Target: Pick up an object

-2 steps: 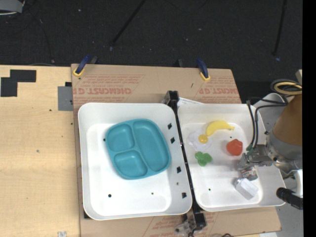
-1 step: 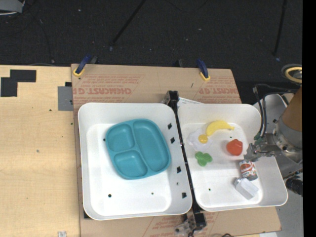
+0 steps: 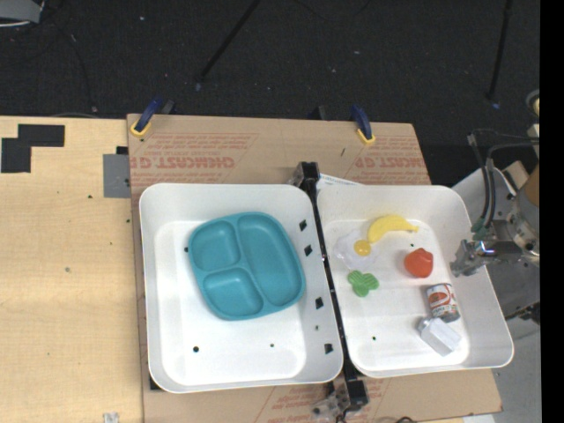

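Camera view, from above the tabletop (image 3: 70,263): two shallow white bins sit side by side on brown cardboard, the left bin (image 3: 167,359) carrying one teal divided plate (image 3: 245,265) and the right bin (image 3: 480,324) carrying the loose pieces. The gripper (image 3: 471,258) hovers at the right bin's 3 o'clock rim, reaching in from the right, with nothing seen between its fingers; whether they stand wide or narrow cannot be told at this size. Nearest to it, at its 9 o'clock, lies one red object (image 3: 419,262), close but apart from it. At the gripper's 7 o'clock stands one small can (image 3: 441,301), and just beyond that one grey block (image 3: 439,335). Farther off toward 9 o'clock lie one yellow banana (image 3: 391,226), one small yellow piece (image 3: 362,248) and one green piece (image 3: 362,282), all well apart from the gripper.
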Controlling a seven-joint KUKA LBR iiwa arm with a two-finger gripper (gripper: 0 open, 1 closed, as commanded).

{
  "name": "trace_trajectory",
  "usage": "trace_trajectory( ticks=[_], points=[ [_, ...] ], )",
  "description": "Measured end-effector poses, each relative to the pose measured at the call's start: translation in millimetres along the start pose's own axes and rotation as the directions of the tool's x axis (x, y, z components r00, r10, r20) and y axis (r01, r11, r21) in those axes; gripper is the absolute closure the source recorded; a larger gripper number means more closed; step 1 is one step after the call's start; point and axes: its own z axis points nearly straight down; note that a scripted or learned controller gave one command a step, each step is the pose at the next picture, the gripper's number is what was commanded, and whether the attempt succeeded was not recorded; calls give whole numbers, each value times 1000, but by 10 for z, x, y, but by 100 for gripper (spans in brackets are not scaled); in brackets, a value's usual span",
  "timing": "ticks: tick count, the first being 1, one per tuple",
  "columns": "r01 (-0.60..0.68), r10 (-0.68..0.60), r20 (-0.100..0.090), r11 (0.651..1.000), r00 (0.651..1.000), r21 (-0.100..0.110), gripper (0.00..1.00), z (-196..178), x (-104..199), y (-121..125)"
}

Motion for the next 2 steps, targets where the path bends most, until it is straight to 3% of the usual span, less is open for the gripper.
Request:
trace_trajectory(
  ticks=[1,2],
  points=[
    [4,-4,-2,1000,1000,4,100,-82,511,159],
    [4,-4,-2,1000,1000,5,100,63,1009,323]
  ],
)
